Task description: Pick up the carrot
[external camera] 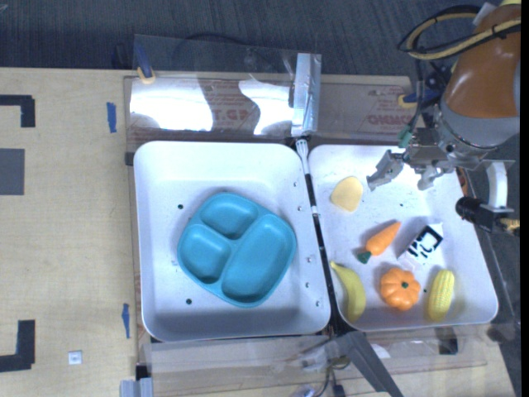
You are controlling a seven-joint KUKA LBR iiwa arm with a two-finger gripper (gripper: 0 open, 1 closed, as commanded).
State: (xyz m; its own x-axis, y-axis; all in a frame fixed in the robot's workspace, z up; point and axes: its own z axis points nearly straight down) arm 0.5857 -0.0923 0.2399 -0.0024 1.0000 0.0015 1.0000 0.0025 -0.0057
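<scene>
Closest to me, along the near edge of the right bin (488, 304), three toy foods sit in a row: a banana (350, 288) by the divider, a little orange pumpkin (399, 288) beside it, and a yellow corn cob (440, 294) standing nearly on end toward the outer wall. Just behind the pumpkin lies the carrot (381, 240), tilted, its green tip pointing down toward the banana and its fat orange end angled up and right. A small black and white box (425, 243) rests just beside the carrot's thick end. Farther back, near the divider, there's a pale yellow rounded piece (347, 193), lying alone on the white floor.

Over in the left bin (157, 246), a blue sectioned plate (238, 246) sits roughly in the middle.

Beyond the carrot, the gripper (408, 172) hangs above the far part of the right bin, fingers spread apart with nothing between them, well clear of the carrot. The orange-banded arm (483, 81) rises behind it at the right.
</scene>
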